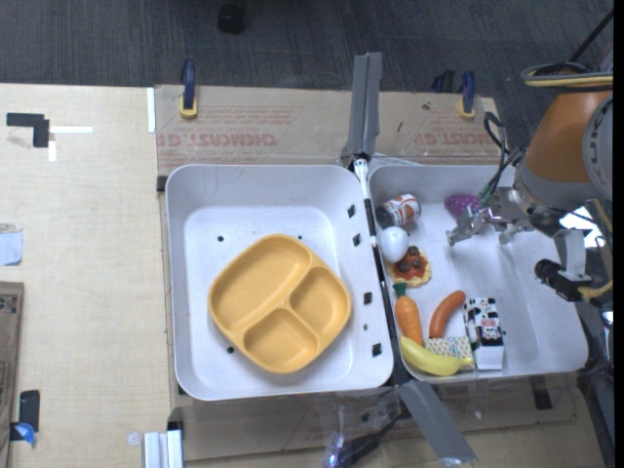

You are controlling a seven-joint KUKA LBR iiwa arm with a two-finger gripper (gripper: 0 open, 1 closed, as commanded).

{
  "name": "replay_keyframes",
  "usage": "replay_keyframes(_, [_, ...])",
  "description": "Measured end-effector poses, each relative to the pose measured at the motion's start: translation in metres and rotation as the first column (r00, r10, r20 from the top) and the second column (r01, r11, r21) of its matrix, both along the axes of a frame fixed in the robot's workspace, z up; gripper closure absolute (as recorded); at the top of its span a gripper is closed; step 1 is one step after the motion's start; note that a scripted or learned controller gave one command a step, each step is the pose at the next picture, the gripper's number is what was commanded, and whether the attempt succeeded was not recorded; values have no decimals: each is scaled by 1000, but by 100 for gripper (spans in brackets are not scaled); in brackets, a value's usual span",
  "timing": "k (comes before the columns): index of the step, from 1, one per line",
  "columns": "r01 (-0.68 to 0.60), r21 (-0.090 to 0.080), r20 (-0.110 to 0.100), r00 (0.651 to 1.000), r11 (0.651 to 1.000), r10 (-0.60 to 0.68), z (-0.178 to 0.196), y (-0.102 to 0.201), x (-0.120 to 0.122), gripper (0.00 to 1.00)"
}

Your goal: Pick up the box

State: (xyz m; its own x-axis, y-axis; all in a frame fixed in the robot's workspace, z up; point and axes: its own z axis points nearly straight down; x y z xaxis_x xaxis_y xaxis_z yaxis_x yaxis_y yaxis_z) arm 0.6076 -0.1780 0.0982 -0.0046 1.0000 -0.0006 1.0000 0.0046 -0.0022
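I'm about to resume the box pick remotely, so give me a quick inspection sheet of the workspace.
Surface: wooden bench bearing left bin and right bin.
Job's things: box, black-and-white print, near right bin's front edge, beside the sausage.
Clutter: yellow divided plate in left bin; can, white egg, pizza slice, carrot, banana, purple item in right bin.
Grippers: gripper over right bin's rear, apart from the box.
Cables: black cables by the arm.
Surroundings: blue clamps, dark carpet.
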Motion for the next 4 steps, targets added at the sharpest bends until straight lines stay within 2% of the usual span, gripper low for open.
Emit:
replay_keyframes(1, [59, -1, 3, 998, 998, -59, -6, 12, 51, 0])
replay_keyframes(2, [57, -1, -9, 998, 998, -58, 2, 12, 48, 100])
replay_keyframes(3, [124, 0, 2, 992, 992, -124, 94, 94, 52, 100])
replay_keyframes(4, [210, 0, -1, 978, 978, -210, 97, 168, 29, 100])
